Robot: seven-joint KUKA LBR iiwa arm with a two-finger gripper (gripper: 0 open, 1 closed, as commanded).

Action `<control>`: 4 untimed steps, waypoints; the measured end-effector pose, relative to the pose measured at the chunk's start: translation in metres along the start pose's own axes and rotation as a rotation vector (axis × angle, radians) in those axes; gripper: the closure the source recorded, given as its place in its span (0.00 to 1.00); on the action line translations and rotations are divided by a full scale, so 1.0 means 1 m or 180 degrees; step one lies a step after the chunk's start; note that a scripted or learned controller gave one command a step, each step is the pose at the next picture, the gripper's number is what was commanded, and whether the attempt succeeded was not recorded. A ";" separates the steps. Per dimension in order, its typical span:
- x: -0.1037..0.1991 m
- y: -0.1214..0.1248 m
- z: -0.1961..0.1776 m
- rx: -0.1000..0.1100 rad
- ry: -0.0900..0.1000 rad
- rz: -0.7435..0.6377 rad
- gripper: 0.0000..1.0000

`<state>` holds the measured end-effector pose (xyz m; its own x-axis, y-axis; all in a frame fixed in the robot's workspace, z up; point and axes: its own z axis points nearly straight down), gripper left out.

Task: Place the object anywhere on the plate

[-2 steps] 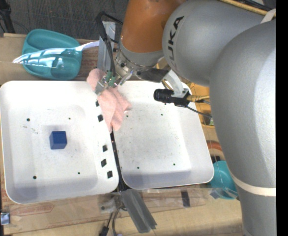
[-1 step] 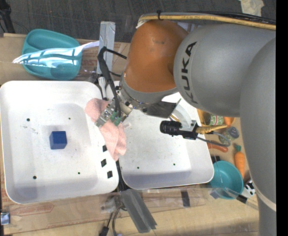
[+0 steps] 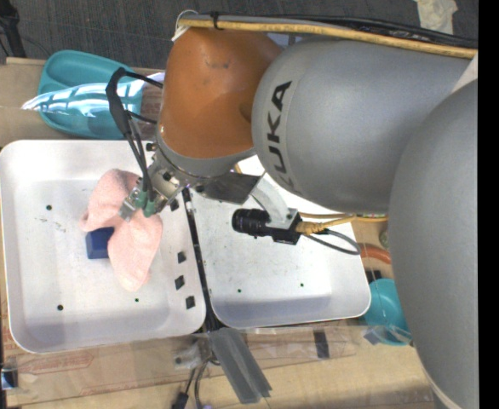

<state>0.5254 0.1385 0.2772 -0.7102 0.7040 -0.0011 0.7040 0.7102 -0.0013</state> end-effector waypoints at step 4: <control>0.054 -0.017 0.169 0.0007 0.0010 0.0050 0.00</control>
